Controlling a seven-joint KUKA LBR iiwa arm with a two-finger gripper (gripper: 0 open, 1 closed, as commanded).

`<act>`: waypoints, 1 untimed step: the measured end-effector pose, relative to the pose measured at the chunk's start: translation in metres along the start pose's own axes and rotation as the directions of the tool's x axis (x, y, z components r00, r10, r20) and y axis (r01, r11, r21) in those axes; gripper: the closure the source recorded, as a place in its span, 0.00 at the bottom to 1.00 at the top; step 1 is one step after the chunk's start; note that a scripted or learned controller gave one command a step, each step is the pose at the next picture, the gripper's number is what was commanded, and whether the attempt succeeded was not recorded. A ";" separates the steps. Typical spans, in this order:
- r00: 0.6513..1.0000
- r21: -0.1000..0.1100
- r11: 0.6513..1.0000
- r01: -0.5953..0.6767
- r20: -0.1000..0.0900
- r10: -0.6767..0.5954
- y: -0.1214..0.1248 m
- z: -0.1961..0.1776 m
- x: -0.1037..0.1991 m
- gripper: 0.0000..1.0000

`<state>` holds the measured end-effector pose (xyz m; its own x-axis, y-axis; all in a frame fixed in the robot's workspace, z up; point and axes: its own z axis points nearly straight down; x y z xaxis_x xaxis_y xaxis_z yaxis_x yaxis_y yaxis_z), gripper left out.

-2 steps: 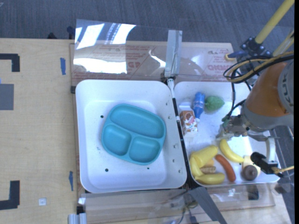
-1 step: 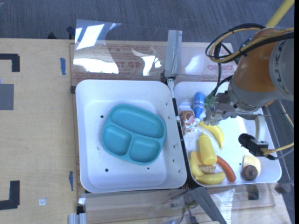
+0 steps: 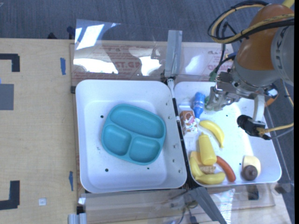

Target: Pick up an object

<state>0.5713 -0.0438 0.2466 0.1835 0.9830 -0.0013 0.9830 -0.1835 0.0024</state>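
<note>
Right bin [image 3: 261, 157]: holds all the small items
Bottle [image 3: 198, 104]: blue, by the bin's left wall near the back; long axis runs front to back, slightly tilted
Gripper [image 3: 217, 100]: just right of bottle, beside it, low over the bin's back; grip state cannot tell
Banana [image 3: 213, 130]: in front of bottle, slanting
Yellow block [image 3: 206, 149]: upright, front of banana
Sausage [image 3: 226, 168]: red, front
Left bin [image 3: 93, 162]: teal plate [image 3: 133, 133] in middle

My bench [image 3: 37, 125], light wood, bears two shallow white bins. The left bin [image 3: 88, 125] sits at centre; the right bin [image 3: 266, 148] lies touching it along its right wall.
</note>
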 end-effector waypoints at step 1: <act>1.000 0.003 1.000 0.000 0.001 0.000 0.000 0.001 0.000 0.00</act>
<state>0.5709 -0.0436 0.2456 0.1831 0.9831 -0.0020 0.9831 -0.1831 -0.0001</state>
